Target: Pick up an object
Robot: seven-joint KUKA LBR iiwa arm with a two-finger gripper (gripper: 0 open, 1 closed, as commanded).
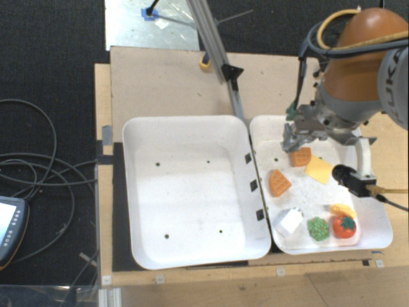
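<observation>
The orange block (301, 156) lay in the right bin (383, 235), just beneath my end effector (295, 141); I could not tell how my end effector was set. A yellow wedge (318, 169) touched the block on the far side, so I judged a closing grip might catch its edge or nudge the block away, leaving nothing held.

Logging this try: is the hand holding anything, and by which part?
It cannot be told. The hand sits low over the right bin, just above an orange block, with no object visibly between its fingers.
</observation>
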